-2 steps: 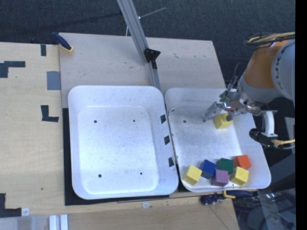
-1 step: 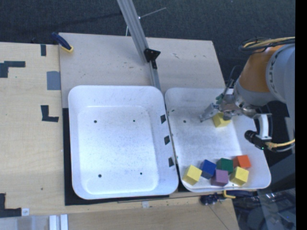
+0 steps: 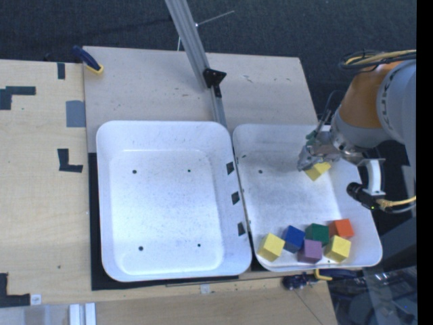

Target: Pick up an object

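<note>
My gripper (image 3: 312, 164) hangs over the upper right part of the right bin (image 3: 284, 195), reaching in from the right. A tilted yellow block (image 3: 317, 171) sits at its fingertips, and the fingers look shut on it. Its lower half pokes out below the fingers. Along that bin's front edge lie several other blocks: a yellow block (image 3: 272, 246), a blue block (image 3: 293, 237), a green block (image 3: 316, 233), a purple block (image 3: 312, 250), an orange block (image 3: 342, 228) and another yellow block (image 3: 339, 248).
The left bin (image 3: 162, 202) lies beside the right one, their rims meeting in the middle. A slanted metal post (image 3: 193, 39) rises behind the bins. The arm's orange band (image 3: 362, 103) and cables (image 3: 369, 188) crowd the right bin's right rim.
</note>
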{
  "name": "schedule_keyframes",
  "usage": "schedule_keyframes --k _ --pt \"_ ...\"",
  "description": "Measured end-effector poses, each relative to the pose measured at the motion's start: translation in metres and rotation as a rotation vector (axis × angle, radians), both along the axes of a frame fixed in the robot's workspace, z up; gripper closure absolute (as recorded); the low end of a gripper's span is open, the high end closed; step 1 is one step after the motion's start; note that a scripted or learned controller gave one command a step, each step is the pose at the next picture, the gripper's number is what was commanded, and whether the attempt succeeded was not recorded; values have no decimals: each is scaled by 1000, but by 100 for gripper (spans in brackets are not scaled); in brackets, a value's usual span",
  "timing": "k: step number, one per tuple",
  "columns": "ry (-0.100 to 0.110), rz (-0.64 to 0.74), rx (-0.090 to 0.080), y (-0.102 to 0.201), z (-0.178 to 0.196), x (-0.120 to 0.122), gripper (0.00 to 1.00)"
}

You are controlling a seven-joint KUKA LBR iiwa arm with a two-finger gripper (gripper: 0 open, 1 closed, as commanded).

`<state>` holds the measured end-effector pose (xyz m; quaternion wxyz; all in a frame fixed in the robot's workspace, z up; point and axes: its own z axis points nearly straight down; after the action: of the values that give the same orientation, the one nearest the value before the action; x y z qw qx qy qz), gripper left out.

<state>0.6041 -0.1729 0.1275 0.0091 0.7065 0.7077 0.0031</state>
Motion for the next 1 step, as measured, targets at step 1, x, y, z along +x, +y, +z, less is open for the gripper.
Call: schedule_keyframes --k 1 --pt "13 1 8 9 59 1 100"
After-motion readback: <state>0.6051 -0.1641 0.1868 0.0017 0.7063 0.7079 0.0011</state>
